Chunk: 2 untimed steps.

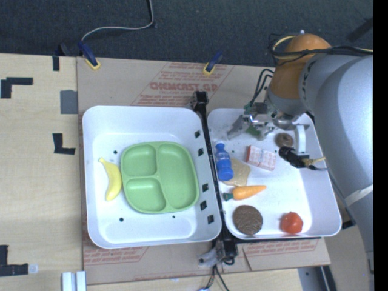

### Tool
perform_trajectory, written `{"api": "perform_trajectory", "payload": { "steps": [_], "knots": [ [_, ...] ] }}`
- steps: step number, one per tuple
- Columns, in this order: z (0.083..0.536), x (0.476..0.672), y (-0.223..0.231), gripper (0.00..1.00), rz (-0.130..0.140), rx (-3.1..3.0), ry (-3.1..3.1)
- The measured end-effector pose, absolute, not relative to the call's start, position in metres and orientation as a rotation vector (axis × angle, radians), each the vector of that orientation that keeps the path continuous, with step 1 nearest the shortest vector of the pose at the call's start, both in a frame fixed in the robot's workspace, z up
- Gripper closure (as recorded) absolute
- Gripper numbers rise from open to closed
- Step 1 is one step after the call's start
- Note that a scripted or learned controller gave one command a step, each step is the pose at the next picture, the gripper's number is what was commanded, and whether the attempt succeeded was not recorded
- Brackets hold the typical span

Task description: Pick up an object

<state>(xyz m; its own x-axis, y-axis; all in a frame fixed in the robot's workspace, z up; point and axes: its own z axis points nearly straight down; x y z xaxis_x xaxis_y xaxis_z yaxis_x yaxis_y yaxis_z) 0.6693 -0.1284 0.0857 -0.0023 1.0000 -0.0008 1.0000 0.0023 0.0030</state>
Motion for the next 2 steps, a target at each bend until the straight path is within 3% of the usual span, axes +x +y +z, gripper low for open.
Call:
{"api": "perform_trajectory", "payload": {
  "steps": [1,2],
  "knots": [
    [0.087,0.669,-0.181,0.00,0.000,2.216,2.219],
    [0.135,0.669,-0.224,0.00,-0.001,2.220,2.221]
  ]
}}
